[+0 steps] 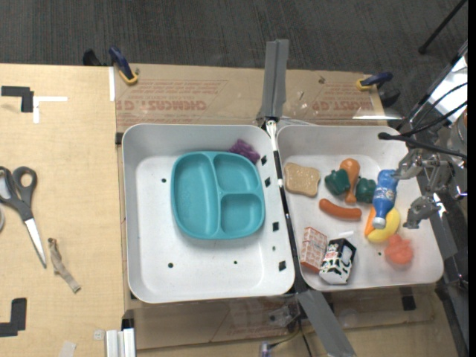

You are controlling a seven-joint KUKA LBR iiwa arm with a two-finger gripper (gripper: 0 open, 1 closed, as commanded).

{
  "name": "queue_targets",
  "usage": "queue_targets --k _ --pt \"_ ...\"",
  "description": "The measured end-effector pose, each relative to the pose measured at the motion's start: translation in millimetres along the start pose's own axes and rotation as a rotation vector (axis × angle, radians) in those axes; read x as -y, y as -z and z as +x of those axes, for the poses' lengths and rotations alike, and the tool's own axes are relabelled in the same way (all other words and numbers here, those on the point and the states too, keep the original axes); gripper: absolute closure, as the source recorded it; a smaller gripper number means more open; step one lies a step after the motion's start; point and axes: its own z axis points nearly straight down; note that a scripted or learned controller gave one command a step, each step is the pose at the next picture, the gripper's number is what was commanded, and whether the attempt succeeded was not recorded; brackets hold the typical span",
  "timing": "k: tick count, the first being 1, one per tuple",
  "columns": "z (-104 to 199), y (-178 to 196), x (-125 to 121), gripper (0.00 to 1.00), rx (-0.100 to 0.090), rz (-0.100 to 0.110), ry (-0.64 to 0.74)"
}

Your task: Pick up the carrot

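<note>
Right, gripper (419,188) sits at the right bin's (428,274) far right edge; whether it is open or closed, cannot tell, and nothing visibly held. Carrot (349,172) lies mid-bin, orange with a green top, touching the green vegetables (351,187). Best approach, I judge: drop from above, close across the orange body, avoid the greens. Also there: toast (301,179), sausage (341,210), blue bottle (384,196), banana (382,229), milk carton (338,261). Left bin (149,274) holds a teal divided plate (219,195).
</note>
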Motion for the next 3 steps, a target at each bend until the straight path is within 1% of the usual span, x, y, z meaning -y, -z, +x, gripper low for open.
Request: queue_targets --k 1,2,3 --pt "12 -107 13 0.0 0.003 0.001 0.072" --pt "40 -148 29 0.0 0.006 0.001 -0.036" --pt "-8 -149 -25 0.0 0.008 0.002 -0.18"
